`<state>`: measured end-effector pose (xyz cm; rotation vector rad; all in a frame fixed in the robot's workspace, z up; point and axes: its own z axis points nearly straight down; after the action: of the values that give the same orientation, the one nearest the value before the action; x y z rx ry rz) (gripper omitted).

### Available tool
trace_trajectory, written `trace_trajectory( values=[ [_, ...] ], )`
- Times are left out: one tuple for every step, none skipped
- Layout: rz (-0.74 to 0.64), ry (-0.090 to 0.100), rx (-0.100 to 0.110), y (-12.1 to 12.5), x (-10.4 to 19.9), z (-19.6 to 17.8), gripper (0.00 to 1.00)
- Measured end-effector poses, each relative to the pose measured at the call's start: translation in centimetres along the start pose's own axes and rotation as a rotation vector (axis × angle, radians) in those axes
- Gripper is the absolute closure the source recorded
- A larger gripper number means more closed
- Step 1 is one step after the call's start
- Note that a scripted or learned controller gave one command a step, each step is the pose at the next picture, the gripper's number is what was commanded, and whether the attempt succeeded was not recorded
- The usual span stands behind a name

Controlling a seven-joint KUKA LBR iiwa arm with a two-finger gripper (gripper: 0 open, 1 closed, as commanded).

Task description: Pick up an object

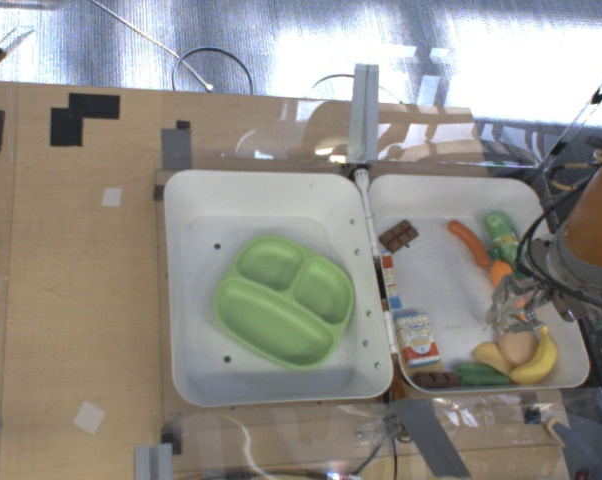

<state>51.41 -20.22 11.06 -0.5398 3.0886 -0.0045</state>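
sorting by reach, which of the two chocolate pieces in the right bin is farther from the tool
The chocolate piece near the divider's upper end. The other chocolate piece lies at the bin's bottom edge, nearer the tool.

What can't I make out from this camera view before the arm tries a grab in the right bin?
- Gripper: fingers too small and cluttered with cables to tell open or shut.
- Arm: cut off by the right edge.
- Carton: label too small to read.
- Pale round item by the banana: too blurred to identify.

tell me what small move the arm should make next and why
Probably a short, straight drop. The gripper hangs in the right bin, just above the egg and banana bunched in the near corner. Nothing shows between its fingers, so lowering onto the egg looks like the nearest chance at a pick.
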Motion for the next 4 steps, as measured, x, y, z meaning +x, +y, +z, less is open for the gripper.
trace_trajectory(
  values=[
    [-0.012,-0.014,0.003,4.8,-7.4,-7.9,1.00],
    [-0.257,0.001,-0.003,5.2,-0.2,-0.8,1.00],
    [-0.259,0.000,-0.002,5.2,-0.3,-0.8,0.00],
    [-0.244,-0.007,0.004,2.7,-6.8,2.1,0.00]
  ],
)
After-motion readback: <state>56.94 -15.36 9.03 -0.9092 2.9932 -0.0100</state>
